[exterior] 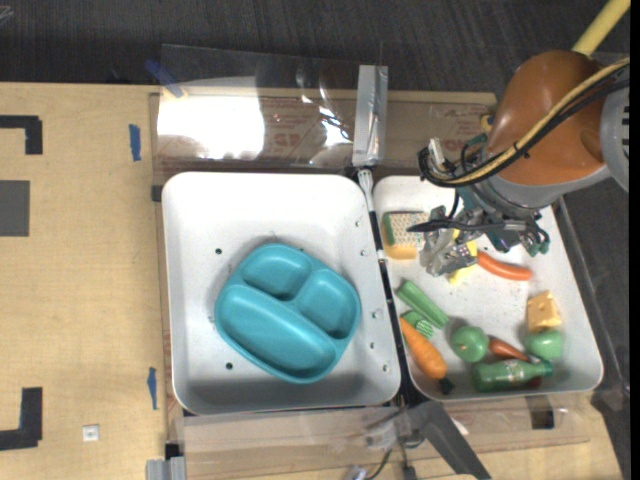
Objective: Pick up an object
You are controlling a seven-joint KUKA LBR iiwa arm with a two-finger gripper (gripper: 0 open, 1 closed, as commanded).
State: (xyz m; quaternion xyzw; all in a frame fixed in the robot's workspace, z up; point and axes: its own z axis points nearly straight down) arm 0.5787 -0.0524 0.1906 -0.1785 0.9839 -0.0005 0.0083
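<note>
My gripper (447, 251) hangs low over the upper middle of the right bin (583, 298), under the orange wrist band (548, 118). Something small and yellow (463, 238) shows right at it, but I cannot tell whether it is held. Toy foods lie around it: a red-orange chili (505, 266) just to its right, a green-and-white block (401, 227) and an orange piece (400, 252) to its left. Lower in the bin lie a green pod (422, 303), a carrot (424, 350), a green ball (467, 342), a cheese wedge (543, 311), a green apple (546, 345) and a green cucumber (510, 373).
The left bin (190, 218) holds a teal divided plate (289, 311). A metal divider strip (369, 118) and clear plastic sheet (250, 118) stand behind the bins. The wooden bench (70, 268) stretches left. Cables (470, 163) loop off the wrist.
</note>
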